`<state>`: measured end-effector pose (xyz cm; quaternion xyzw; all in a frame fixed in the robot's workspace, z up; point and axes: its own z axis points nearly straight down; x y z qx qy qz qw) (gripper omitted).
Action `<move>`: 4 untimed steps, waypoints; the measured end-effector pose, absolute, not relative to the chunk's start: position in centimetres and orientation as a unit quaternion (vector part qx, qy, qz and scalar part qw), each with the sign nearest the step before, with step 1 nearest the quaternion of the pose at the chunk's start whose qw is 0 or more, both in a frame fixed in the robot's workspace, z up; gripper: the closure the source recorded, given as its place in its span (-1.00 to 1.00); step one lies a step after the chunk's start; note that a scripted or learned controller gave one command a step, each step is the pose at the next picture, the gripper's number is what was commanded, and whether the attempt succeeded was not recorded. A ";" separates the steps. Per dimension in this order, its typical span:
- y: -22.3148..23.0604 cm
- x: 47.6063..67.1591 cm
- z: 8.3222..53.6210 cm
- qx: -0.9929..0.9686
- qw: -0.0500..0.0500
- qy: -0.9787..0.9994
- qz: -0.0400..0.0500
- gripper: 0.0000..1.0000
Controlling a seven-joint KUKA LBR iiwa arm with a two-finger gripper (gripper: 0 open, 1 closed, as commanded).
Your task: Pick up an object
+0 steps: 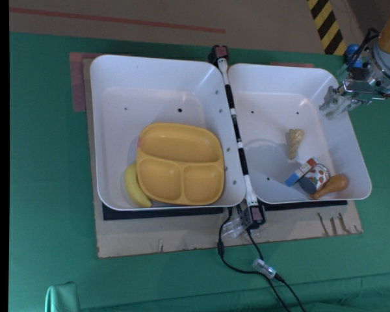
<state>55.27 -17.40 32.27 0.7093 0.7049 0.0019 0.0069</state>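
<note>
Objects for picking are gathered in the right bin: a pale shell-like piece near centre, and at five o'clock a patterned toy touching an orange gourd-shaped item. Nothing is carried by the gripper, poised at the bin's two o'clock rim. Descent, grasp and lift are judged outstanding.

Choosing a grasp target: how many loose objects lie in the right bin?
3, all toward its near right: a beige ridged seashell-like piece mid-bin, a small colourful patterned toy near the front, and an orange gourd-shaped plastic piece touching it. None looks hidden.
</note>
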 end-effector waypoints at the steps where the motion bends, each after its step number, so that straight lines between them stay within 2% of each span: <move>1: -17.4 55.2 32.2 0.709 0.007 0.705 0.001 -1.00; 2: -15.9 50.4 21.9 0.710 0.004 0.704 0.000 -1.00; 3: -18.4 46.9 19.2 0.710 0.006 0.704 0.002 -1.00; 4: -18.6 47.5 20.8 0.713 0.018 0.701 0.008 1.00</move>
